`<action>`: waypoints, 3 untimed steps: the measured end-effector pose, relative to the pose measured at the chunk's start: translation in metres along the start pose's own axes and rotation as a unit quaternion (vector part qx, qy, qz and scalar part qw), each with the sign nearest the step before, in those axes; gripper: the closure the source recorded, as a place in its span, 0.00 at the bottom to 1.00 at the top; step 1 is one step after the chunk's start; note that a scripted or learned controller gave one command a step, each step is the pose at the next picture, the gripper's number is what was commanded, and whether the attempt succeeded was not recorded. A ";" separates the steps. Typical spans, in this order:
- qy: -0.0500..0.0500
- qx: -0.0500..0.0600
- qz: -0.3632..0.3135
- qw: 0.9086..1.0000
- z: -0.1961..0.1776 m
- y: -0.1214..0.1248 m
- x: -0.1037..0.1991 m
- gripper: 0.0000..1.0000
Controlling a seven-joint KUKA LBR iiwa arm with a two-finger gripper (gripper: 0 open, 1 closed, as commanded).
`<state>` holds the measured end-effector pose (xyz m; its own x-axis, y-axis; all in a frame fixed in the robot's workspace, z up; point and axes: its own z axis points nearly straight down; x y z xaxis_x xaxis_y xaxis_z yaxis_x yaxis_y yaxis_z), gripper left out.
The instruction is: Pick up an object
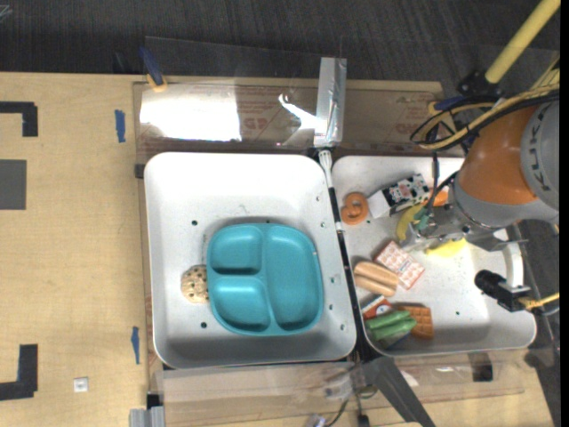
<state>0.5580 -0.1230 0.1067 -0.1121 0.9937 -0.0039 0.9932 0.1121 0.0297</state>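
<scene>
Two bins are sitting side by side on the table (71, 238), and I am working in the right bin (498, 327), where the arm (498, 172) is reaching in from the right. The left bin (169, 194) is carrying a teal tray (265, 277) with a cookie (195, 284) touching its left edge. In the right bin I am seeing a small orange piece (355, 207), a black and white toy (400, 191), a pink packet (399, 263), a hot dog (376, 278), and a green and orange cluster (397, 322) near the front wall. The tool (425, 225) is hanging over a yellow thing (409, 223) just beside the black and white toy, and I cannot tell how it is set, since the wrist is hiding it.

I am judging this as the descent onto a pick. To do it well, I am wanting the tool centred on one item alone, here the yellow thing, with its neighbours staying outside the closing path. I am favouring a straight vertical drop, a firm close, then a slow lift, checking that something is actually riding up.
</scene>
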 end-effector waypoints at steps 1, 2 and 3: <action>0.000 0.001 0.000 1.000 0.001 -0.001 0.000 0.00; 0.003 0.012 -0.146 0.989 0.017 -0.067 0.024 0.00; 0.002 0.008 -0.145 0.989 0.006 -0.064 0.023 1.00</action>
<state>0.4915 -0.1070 0.0990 -0.3931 0.9195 -0.0068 0.9194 0.3931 0.0125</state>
